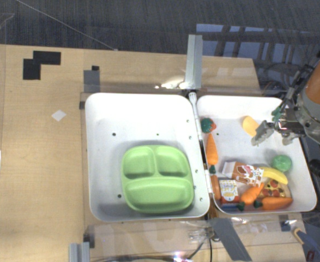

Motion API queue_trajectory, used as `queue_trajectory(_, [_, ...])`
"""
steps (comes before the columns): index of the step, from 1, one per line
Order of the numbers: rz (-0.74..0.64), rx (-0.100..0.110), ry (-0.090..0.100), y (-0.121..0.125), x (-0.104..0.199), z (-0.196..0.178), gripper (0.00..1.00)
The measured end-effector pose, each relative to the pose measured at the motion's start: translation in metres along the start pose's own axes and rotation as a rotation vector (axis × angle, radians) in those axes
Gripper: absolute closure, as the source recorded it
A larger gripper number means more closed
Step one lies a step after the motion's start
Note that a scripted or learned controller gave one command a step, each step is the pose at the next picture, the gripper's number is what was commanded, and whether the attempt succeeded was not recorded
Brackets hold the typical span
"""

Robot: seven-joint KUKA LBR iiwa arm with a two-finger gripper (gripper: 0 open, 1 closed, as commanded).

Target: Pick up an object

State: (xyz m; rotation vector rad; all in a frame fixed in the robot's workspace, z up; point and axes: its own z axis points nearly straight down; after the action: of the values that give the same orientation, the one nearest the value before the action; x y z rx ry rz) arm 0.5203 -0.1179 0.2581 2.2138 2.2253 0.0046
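Where arm crops, gripper (276,134) open, toys (252,187) jumbled.

divided tray (157,178) in left bin (100,119); toy food (252,184) in right bin (225,105)

bins: 2 white, left bin (100,146) and right bin (307,192) | green divided plate (157,178): 1, in the left one | carrots: looks like 3, right bin | banana (275,174): 1 | snack boxes: 2ish | green balls: 2
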Motion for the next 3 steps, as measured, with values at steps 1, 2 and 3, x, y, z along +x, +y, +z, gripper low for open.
queue_trajectory(1, [-0.083, 0.001, 0.000, -0.016, 0.014, 0.116, 0.00])
queue_trajectory(2, [-0.189, -0.006, -0.001, 0.069, 0.023, 0.166, 0.00])
queue_trajectory(3, [-0.306, -0.004, -0.002, 0.071, -0.033, 0.113, 0.00])
